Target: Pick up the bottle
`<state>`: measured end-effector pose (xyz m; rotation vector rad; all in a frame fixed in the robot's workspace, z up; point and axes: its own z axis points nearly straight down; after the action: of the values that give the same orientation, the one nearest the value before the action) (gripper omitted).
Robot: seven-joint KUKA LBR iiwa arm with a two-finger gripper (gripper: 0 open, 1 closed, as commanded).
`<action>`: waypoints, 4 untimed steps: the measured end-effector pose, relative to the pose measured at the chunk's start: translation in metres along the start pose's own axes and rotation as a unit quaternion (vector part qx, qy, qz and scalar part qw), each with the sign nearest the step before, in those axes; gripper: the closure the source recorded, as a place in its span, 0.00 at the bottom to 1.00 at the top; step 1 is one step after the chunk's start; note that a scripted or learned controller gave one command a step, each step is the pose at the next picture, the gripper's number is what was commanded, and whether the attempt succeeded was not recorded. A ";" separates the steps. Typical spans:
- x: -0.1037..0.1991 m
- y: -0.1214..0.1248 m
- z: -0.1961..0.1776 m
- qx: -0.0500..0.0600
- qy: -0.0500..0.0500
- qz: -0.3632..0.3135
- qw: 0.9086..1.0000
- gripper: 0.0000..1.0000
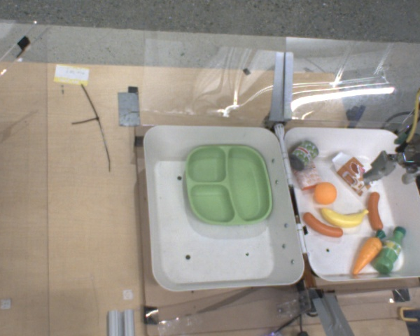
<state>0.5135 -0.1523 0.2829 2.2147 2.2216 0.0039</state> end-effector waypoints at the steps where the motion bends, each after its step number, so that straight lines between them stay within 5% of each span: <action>1: -0.067 -0.036 0.075 0.001 0.000 0.139 0.990 0.00; 2: -0.101 -0.057 0.134 0.002 0.000 0.159 0.987 0.00; 3: -0.093 -0.054 0.193 0.002 0.006 0.056 0.998 0.00; 4: -0.095 -0.055 0.193 0.003 0.006 0.031 1.000 0.00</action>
<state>0.4596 -0.2477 0.0903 2.2911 2.1611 0.0101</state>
